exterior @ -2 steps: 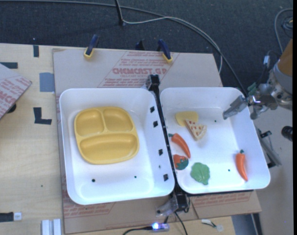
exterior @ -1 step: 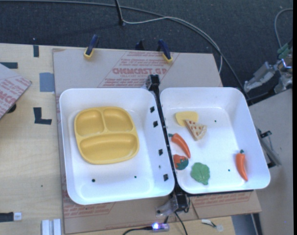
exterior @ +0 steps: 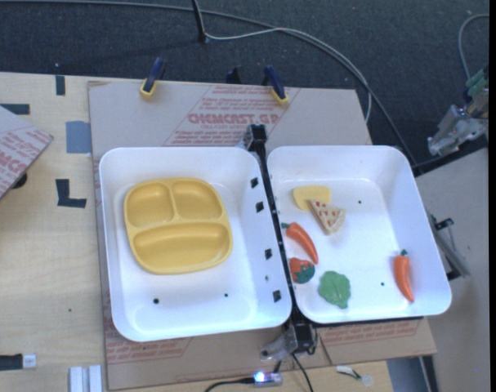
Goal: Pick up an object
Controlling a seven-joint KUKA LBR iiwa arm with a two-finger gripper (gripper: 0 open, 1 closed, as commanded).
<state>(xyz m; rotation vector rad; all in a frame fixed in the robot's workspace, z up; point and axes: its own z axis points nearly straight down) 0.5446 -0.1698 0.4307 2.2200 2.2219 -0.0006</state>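
Note:
The right bin (exterior: 386, 166) holds several toy foods. A yellow cheese wedge (exterior: 312, 196) lies near its back left, with a pizza slice (exterior: 328, 217) touching its front right. An orange-red pepper (exterior: 302, 242) lies along the bin's left wall. Just in front of it sits a red tomato with a green top (exterior: 301, 270). A green leafy piece (exterior: 335, 289) rests near the front edge. An orange carrot (exterior: 404, 276) lies alone by the right wall. The left bin (exterior: 117, 300) holds a yellow divided plate (exterior: 178, 224).
Both bins sit on a cardboard sheet (exterior: 223, 117) held by two blue-and-yellow clamps (exterior: 152, 77) at the back. Black clips (exterior: 255, 137) join the bins along the middle. Cables (exterior: 313, 43) run across the dark floor behind. Grey hardware (exterior: 460, 125) stands at the right edge.

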